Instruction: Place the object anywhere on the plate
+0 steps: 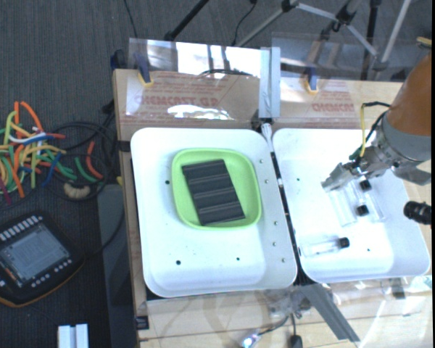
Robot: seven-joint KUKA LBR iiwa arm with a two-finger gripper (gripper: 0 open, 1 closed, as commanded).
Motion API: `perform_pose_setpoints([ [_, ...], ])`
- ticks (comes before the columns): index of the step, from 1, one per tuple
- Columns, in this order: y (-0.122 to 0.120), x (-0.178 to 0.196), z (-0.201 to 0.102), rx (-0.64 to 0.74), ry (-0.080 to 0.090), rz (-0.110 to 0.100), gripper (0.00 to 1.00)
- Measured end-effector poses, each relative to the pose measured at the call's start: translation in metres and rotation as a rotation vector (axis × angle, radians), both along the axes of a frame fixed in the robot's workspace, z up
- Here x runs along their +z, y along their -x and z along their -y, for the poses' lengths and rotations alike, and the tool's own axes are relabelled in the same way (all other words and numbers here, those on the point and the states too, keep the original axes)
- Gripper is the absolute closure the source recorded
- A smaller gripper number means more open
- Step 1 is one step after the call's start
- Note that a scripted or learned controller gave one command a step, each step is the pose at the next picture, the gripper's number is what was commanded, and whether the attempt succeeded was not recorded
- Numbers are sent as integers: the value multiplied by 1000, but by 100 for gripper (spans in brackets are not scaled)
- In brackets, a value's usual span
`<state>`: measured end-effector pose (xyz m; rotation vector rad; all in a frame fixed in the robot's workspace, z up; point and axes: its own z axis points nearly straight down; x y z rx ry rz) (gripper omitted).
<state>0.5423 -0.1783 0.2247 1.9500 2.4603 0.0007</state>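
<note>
A dark ridged block (214, 191) lies on the green plate (252, 187). The gripper (346, 185) is right of the plate, its claw open, holding nothing.

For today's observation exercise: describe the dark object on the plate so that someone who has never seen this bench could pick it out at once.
Find the two white bins side by side and take the left bin. In its middle sits a light green plate, square with rounded corners. The dark grey ridged block lies flat on that plate, the only dark, rectangular thing in either bin.
</note>
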Motion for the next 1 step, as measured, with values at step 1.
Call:
perform_pose_setpoints([
  [1,0,0,0,0,0,0,0],
])
